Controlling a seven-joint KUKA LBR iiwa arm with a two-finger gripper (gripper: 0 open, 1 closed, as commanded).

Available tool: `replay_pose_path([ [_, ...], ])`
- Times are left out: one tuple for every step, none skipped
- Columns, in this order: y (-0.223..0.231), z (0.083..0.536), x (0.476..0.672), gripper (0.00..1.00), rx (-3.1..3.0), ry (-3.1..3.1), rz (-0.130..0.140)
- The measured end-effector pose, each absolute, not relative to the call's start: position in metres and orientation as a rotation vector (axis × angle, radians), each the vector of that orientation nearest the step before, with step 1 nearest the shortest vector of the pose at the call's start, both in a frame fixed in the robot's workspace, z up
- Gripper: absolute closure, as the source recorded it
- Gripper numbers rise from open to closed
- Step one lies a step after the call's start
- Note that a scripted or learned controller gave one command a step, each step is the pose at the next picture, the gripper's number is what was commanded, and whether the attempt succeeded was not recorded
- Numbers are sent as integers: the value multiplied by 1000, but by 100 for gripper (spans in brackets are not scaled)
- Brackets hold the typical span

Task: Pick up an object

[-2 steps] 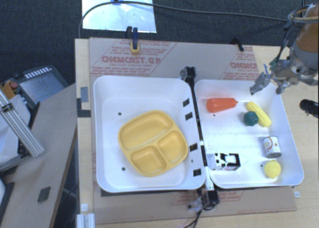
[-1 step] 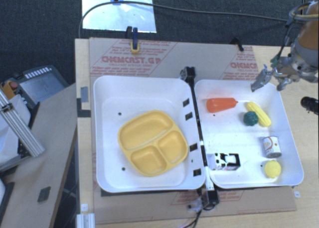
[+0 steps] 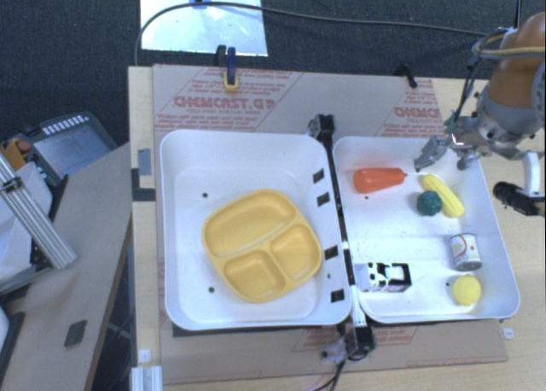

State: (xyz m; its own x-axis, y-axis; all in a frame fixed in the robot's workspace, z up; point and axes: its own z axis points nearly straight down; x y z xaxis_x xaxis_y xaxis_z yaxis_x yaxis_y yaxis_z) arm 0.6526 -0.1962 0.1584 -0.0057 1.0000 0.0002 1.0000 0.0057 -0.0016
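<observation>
Camera view looks down on the surface (image 3: 281,90), a sheet of printed cardboard carrying two shallow white bins side by side. Biggest of the things on it is the left bin (image 3: 183,176), which holds a yellow divided tray (image 3: 260,244) lying a little aslant. Next comes the right bin (image 3: 503,291), where the loose items lie: an orange carrot (image 3: 378,179) near the top left, a yellow corn cob (image 3: 443,195) slanting down to the right, a green ball (image 3: 429,203) touching the cob's lower left side, a small can (image 3: 464,252) lower down by the right wall, a yellow lemon (image 3: 466,289) below the can, and a black-and-white block (image 3: 389,276) at the bottom left.

Reaching in from the right, the arm (image 3: 516,82) hangs over the bin's upper right corner, and the gripper (image 3: 449,151) sits just above the cob's upper end. Two fingers appear spread apart with nothing between them, though they are small and dark against the bin.

My judgement is that no pick has been made yet. Nearest candidate is the corn cob, lying just below the gripper in this view, its long axis running from upper left to lower right. A descent here would probably want the fingers set across that axis, and the ball pressed against the cob could get in the way.
</observation>
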Motion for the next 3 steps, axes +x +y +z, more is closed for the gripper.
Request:
replay_pose_path([
  [-186, 102, 651, 0, -2213, -2227, 1],
  [-186, 85, 652, 0, -2214, -2229, 1],
  [-186, 97, 654, 100, -2216, -2235, -4],
])
